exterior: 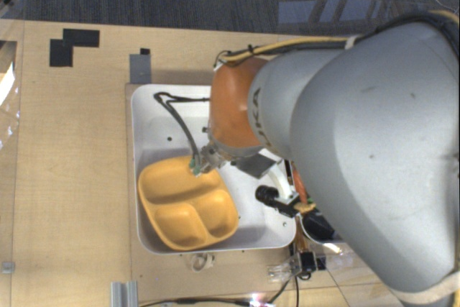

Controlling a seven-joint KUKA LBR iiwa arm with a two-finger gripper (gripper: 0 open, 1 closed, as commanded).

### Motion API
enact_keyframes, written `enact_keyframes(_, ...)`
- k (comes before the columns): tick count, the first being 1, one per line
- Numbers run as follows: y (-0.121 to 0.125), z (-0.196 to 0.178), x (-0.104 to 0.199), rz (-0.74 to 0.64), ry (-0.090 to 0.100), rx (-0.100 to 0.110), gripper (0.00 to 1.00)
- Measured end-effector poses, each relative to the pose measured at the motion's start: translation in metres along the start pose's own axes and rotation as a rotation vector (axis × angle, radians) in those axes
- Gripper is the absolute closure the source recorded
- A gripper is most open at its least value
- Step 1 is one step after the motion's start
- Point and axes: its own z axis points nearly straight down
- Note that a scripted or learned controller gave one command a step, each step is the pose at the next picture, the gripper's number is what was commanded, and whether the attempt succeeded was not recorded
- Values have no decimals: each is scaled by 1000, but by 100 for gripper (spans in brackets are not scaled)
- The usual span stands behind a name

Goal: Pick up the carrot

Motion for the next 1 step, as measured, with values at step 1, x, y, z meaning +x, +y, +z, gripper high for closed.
enact_keyframes(1,-56,-1,5,93,12,-1,100)
